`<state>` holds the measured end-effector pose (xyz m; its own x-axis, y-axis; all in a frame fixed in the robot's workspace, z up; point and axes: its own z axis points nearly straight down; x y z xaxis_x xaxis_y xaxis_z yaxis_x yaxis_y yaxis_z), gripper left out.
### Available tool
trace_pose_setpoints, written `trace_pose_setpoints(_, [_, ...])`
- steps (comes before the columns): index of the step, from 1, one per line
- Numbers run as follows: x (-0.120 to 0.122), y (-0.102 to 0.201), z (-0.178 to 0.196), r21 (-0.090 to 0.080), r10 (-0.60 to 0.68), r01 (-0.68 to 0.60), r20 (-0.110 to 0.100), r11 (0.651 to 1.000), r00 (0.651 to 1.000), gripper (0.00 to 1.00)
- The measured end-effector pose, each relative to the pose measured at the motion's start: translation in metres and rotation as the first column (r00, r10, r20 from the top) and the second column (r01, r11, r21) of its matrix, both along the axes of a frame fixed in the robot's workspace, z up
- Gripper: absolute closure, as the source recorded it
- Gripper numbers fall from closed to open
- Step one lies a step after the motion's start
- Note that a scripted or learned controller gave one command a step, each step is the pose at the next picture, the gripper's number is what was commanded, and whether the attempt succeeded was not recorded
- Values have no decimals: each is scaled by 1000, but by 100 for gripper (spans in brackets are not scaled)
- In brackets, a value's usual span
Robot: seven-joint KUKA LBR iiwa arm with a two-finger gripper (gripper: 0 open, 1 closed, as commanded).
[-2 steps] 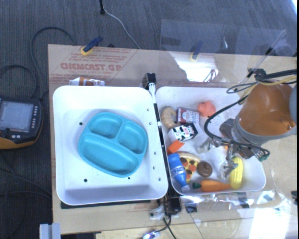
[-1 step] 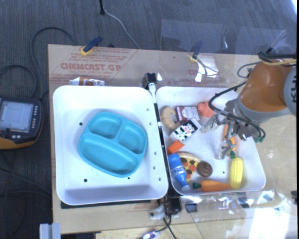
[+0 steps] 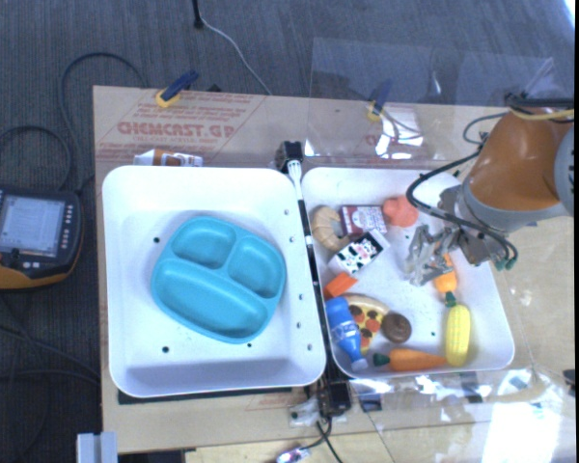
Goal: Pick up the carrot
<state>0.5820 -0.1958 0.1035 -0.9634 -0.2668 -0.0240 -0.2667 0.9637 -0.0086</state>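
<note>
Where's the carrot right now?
In the right bin, against its near wall: the carrot lies between the blue bottle and the corn cob.

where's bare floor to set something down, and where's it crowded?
Left bin: free margin all around the blue plate, widest along the near wall. Right bin: a bare patch between the gripper, the corn and the pizza slice. Crowded along its left and near walls, where the carrot lies.
</note>
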Motion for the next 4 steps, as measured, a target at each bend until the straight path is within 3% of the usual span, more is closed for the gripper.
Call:
trace_pose_setpoints(1, [-57,-25,-10,-5,253,-253,-3,967,967,100])
trace_pose_setpoints(2, [-76,-3,-9,-21,554,-554,-6,832,832,100])
trace_pose_setpoints(3, [31,-27,-11,-12,632,-632,-10,775,775,100])
trace_pose_setpoints(4, [30,-22,-13,-2,634,-634,-9,773,773,0])
